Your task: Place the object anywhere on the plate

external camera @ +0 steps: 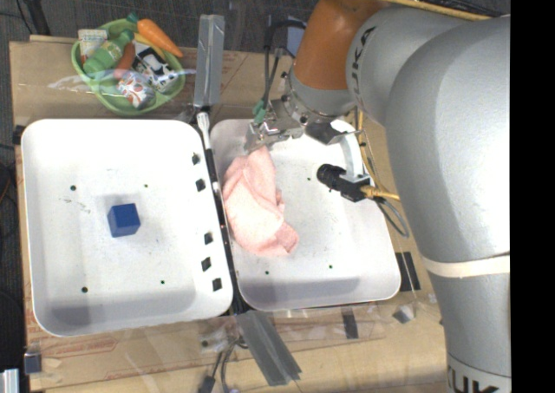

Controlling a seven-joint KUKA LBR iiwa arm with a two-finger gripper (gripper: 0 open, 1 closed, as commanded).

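Note:
A small blue cube sits on the floor of the left bin, left of its middle. A crumpled pink cloth-like object lies along the left side of the right bin. Its upper end narrows to a point right under my gripper. The gripper hangs over the far left corner of the right bin, touching or just above that pink tip. The orange-banded wrist and the grey arm cover the bin's right side.
A green bowl full of toy food, a carrot among them, stands on the bench beyond the left bin. A grey divider bar rises between the bins at the back. A black cable fitting hangs off the wrist over the right bin.

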